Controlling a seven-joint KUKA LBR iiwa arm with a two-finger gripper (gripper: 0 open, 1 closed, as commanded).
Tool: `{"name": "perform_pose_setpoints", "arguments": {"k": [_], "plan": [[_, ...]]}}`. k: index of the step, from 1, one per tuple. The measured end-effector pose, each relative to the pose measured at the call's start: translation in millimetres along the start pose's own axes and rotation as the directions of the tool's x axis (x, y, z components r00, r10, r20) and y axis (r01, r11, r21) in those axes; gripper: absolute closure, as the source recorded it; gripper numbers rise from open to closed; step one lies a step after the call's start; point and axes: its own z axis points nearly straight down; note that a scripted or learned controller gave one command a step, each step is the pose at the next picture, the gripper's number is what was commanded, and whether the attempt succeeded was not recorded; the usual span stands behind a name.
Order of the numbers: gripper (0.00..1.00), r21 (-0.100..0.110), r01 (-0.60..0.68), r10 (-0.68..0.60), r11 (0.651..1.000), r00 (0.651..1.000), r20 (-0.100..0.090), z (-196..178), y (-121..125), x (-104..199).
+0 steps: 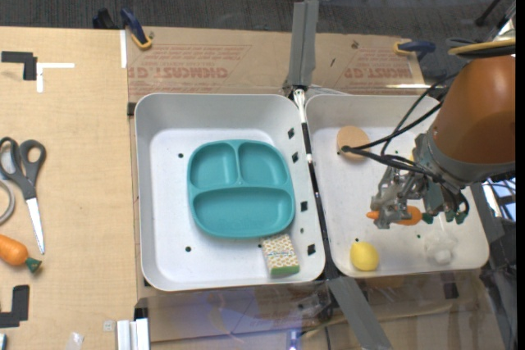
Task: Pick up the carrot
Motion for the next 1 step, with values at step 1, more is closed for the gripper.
{"name": "perform_pose_setpoints", "arguments": {"k": [1], "plan": [[1.0,0.0,0.1,-0.1,0.995,0.995,0.0,26.5,-25.1,6.5]]}}
